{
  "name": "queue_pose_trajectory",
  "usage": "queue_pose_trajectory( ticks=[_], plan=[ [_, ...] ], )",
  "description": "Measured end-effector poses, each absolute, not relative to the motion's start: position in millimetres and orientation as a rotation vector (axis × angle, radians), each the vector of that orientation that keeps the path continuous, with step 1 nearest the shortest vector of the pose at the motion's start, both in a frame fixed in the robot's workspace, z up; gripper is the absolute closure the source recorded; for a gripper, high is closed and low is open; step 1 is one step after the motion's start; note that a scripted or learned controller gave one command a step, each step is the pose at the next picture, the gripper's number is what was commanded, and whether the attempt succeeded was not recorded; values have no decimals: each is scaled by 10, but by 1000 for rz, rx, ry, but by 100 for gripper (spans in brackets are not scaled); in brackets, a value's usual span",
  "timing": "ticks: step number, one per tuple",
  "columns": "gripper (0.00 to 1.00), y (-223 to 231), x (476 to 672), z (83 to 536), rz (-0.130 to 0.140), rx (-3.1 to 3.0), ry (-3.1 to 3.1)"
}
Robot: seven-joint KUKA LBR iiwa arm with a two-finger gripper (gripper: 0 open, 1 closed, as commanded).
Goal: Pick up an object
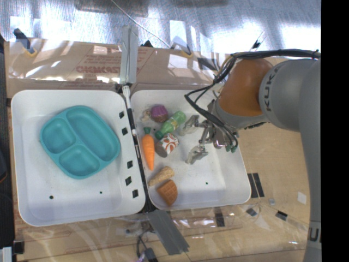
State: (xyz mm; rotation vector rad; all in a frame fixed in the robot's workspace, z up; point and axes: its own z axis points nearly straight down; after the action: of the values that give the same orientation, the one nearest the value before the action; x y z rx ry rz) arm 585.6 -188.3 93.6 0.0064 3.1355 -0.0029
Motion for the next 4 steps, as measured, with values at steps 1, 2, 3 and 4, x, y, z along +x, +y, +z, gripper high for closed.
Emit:
queue_pose_trajectory(
  ticks=[1,2,3,4],
  plan=[
    [100,-1856,5877,1047,-4,-10,3132],
    [100,-1802,5906,2070,-6,-99,3127],
    [100,-1631,5348,1972,-1,-394,3116],
    [100,-1571,4879,2007,1,-836,3029]
  ],
)
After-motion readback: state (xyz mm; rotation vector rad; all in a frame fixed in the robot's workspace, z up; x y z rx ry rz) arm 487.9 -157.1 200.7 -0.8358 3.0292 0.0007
